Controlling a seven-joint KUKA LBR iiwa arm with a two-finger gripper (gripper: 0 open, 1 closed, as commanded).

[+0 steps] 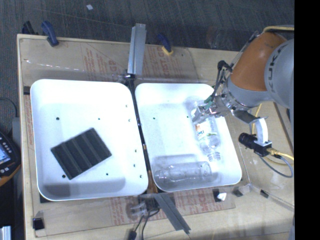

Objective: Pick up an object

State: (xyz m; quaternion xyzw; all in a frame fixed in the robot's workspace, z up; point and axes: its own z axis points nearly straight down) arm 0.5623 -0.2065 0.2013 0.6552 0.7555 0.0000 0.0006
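Observation:
My gripper [204, 110] is low over the right side of the right bin [165, 96], reaching in from the right. Directly below it a small clear bottle [208, 136] with a white and orange label lies along the bin's right wall, its upper end at the gripper. A larger clear plastic bottle [182, 173] lies on its side along the front wall of the same bin. A black ribbed rectangular pad [81, 152] lies flat in the left bin [75, 91], toward its front left.
Blue clamps [50, 34] and a grey metal bar [136, 49] stand at the back of the bench. Another grey bar [170, 214] sits at the front between the bins. A dark device [6, 156] is at the far left edge.

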